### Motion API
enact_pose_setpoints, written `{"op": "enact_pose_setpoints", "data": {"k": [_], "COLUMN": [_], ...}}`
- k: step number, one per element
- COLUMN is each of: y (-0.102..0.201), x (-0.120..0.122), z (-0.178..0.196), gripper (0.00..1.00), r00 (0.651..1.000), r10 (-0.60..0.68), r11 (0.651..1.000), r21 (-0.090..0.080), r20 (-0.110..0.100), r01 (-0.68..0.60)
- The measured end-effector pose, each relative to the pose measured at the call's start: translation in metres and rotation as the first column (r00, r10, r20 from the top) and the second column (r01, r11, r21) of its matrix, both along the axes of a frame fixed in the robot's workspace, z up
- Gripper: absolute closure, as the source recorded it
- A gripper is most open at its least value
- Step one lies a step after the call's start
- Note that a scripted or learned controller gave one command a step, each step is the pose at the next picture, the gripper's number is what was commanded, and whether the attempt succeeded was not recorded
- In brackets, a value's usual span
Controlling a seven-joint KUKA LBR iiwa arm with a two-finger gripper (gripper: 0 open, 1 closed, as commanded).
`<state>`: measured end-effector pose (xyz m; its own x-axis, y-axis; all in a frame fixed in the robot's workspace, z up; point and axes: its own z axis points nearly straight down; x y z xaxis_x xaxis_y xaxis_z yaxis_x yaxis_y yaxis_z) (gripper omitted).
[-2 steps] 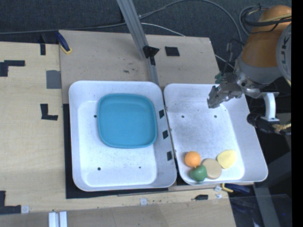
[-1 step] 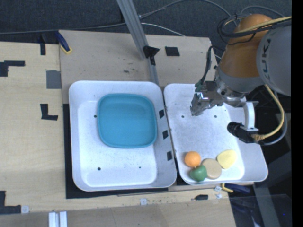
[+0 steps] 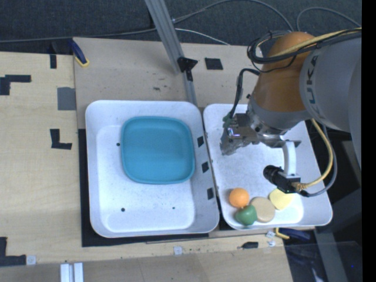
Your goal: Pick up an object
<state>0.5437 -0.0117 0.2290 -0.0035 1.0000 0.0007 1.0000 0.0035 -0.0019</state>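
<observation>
In the right bin (image 3: 235,175), near its front edge, lie an orange ball (image 3: 238,197), a green ball (image 3: 246,215), a beige round piece (image 3: 263,210) and a yellow piece (image 3: 281,200), all close together. My gripper (image 3: 230,144) hangs over the back left part of that bin, well behind the cluster and apart from it. Nothing shows between its fingers. The arm's grey and orange body covers the bin's back right.
The left bin (image 3: 100,175) holds a blue square plate (image 3: 157,149). A slanted metal pole (image 3: 170,37) rises behind the bins. Black cables loop around the arm, and a black fitting (image 3: 277,177) hangs beside the yellow piece.
</observation>
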Motion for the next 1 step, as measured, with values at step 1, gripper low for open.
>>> {"op": "enact_pose_setpoints", "data": {"k": [1], "y": [0.0532], "x": [-0.0248], "z": [0.0074], "gripper": [1.0], "r00": [1.0], "r10": [0.002], "r11": [1.0], "r21": [0.001], "r20": [0.001], "r01": [-0.002]}}
